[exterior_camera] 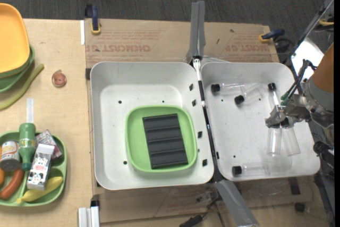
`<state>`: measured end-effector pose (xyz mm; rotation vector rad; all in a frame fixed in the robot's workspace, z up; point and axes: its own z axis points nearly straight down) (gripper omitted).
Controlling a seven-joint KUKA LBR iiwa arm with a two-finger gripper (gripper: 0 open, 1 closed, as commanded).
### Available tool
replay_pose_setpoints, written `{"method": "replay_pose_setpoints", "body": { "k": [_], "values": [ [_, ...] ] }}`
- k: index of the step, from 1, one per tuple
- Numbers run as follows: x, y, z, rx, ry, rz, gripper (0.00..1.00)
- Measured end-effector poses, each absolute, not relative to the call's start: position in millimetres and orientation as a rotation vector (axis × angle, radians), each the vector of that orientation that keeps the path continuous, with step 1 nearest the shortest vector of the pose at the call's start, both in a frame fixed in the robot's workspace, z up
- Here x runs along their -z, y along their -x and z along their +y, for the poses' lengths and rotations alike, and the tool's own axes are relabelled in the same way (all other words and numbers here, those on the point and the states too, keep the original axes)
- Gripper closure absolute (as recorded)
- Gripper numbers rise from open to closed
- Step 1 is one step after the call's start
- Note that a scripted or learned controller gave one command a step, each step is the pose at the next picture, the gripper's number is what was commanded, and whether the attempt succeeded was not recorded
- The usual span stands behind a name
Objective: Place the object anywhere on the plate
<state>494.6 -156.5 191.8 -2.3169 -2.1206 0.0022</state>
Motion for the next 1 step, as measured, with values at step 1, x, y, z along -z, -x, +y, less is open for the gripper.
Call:
{"method": "replay_pose_setpoints", "body": {
  "k": [1],
  "values": [
    [-191.9,-494.6,-156.5,-0.002,2.317,-2.121,0.00]
  ]
}}
